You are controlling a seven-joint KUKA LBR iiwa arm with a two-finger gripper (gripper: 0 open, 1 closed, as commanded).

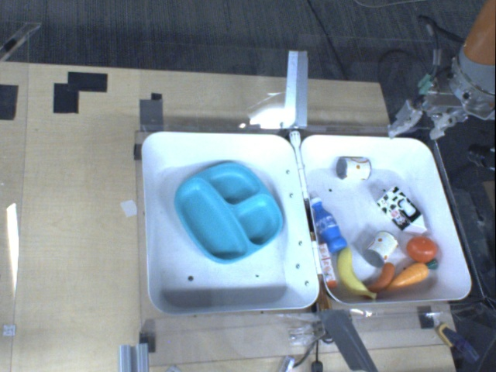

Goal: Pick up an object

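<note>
Pincer [422, 119] hangs open and empty at upper right, outside the bin [443, 183]; best drop straight onto the lone cup [353, 167].

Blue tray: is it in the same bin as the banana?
No, the blue tray lies in the left bin, while the banana lies in the right bin.

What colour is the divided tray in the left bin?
Light blue tray, clearest in the camera view.
</note>
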